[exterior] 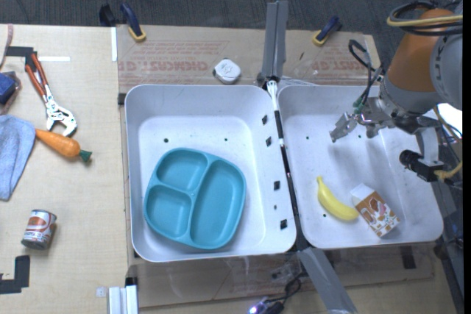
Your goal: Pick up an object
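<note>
The gripper point(352, 123) hangs above the far part of the right bin point(309, 158), fingers apparently spread with nothing between them. The banana point(335, 202) lies near the bin's front, just beside a small carton point(375, 211) on its right. A descent there could nudge the carton or slip off the banana's curved, smooth yellow skin.

A yellow banana point(335, 202) lies flat in the right bin point(324, 158), curved, near its front. Just beside it, to the right, a small white and brown carton point(375, 211) lies on its side, tilted diagonally.
</note>
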